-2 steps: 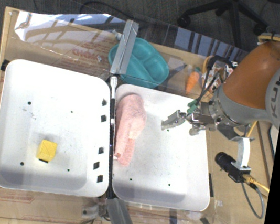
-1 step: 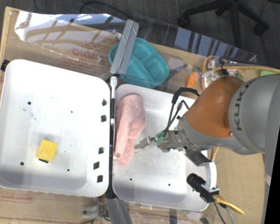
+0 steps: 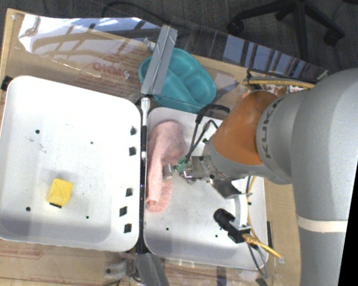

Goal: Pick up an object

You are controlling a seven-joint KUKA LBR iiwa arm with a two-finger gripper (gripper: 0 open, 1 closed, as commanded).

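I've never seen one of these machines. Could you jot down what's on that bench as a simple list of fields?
left bin: holds a small yellow block
right bin: holds a long pink roll along its left wall
arm: grey with an orange band, reaching in from the right
end effector: low in the right bin, beside the pink roll
behind the bins: a teal container

A teal moulded plastic tray [image 3: 179, 81] is seen at the bench's far edge, behind the bins; an office chair's black base [image 3: 289, 15] is seen beyond.
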